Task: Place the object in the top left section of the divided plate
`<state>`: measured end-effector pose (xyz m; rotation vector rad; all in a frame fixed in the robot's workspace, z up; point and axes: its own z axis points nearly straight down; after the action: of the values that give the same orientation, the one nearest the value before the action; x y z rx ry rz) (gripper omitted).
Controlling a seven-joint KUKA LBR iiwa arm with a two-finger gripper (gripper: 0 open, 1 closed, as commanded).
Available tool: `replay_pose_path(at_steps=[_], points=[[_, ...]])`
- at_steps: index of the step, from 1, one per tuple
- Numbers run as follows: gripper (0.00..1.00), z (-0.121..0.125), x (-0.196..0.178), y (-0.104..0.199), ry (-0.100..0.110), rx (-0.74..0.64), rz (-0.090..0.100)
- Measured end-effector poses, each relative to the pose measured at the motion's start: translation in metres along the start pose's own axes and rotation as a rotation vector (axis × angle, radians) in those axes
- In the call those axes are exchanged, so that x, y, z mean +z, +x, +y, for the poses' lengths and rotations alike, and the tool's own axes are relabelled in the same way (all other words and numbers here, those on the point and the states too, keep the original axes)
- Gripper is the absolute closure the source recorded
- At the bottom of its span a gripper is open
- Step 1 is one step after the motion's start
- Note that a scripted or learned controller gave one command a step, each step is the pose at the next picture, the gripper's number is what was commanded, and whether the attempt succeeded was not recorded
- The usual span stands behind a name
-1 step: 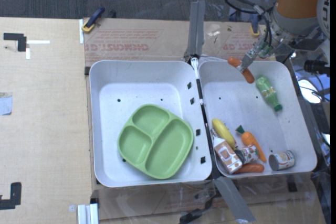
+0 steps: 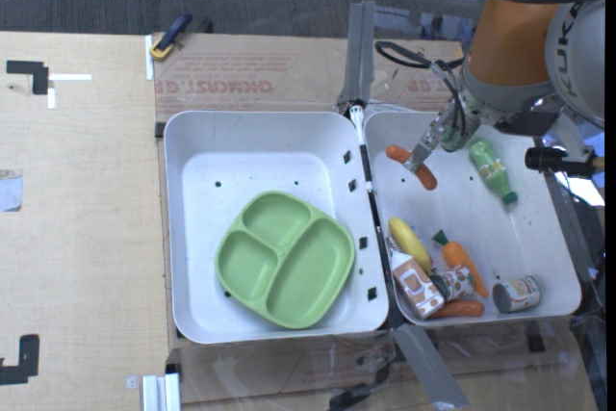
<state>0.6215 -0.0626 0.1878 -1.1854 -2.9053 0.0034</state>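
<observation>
1. Camera view: a green divided plate (image 2: 286, 258) lies in the left bin (image 2: 192, 207), its two small sections at 10 to 12 o'clock and its large section at 4 o'clock; all three look bare
2. In the right bin (image 2: 539, 236), the gripper (image 2: 424, 152) hangs at the bin's 10 o'clock, beneath the arm's orange band (image 2: 510, 24); a small orange sausage-shaped piece (image 2: 421, 170) sits right at its fingertips, and whether the jaws are closed on it or merely beside it cannot be told
3. A second orange piece (image 2: 397, 153) lies just beside, at 9 o'clock of the gripper
4. Other items in the right bin: a green bottle (image 2: 492, 170) at 1 o'clock, a yellow banana (image 2: 409, 243), a carrot (image 2: 458, 260), a small carton (image 2: 419, 289) and a can (image 2: 517, 294) along 6 o'clock
5. Judged by looks, the sausage piece is light, smooth plastic, rounded and apt to roll; a grip across its middle seems safest
</observation>
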Motion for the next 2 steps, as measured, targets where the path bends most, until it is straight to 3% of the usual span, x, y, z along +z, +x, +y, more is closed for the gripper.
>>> replay_pose_path(at_steps=[1, 2], points=[[1.00, 0.011, -0.001, 0.057, 0.000, -0.111, 0.000], [1.00, 0.055, 0.000, 0.055, -0.001, -0.167, -0.002]])
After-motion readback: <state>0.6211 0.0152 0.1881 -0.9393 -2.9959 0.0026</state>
